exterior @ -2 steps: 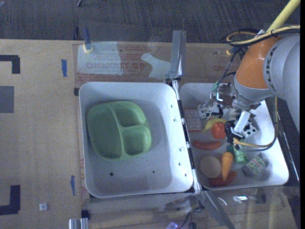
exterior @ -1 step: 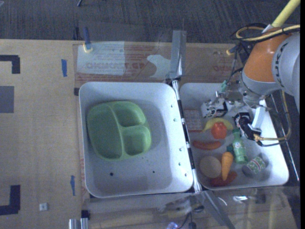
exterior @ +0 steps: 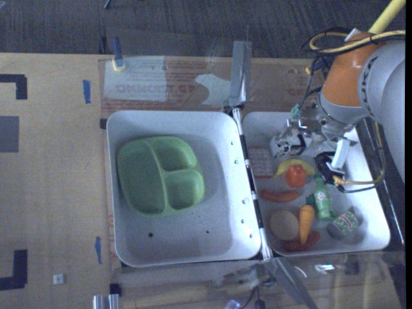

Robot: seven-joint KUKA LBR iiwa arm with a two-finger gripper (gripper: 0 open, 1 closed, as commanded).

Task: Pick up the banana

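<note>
The banana [exterior: 285, 168] lies in the right bin [exterior: 380, 237], its yellow ends showing on either side of a red round fruit [exterior: 296, 176] that rests on its middle. My gripper [exterior: 287, 144] hangs just above and slightly behind the banana, near the back left part of that bin. Nothing shows held in it. The grey arm with its orange band [exterior: 344, 76] reaches in from the upper right.
Also in the right bin are a red pepper [exterior: 279, 196], a green bottle [exterior: 322, 201], a carrot [exterior: 306, 222], a tan egg-like ball [exterior: 284, 224] and a green can [exterior: 346, 223]. The left bin [exterior: 219, 124] holds a green divided plate [exterior: 161, 174].
</note>
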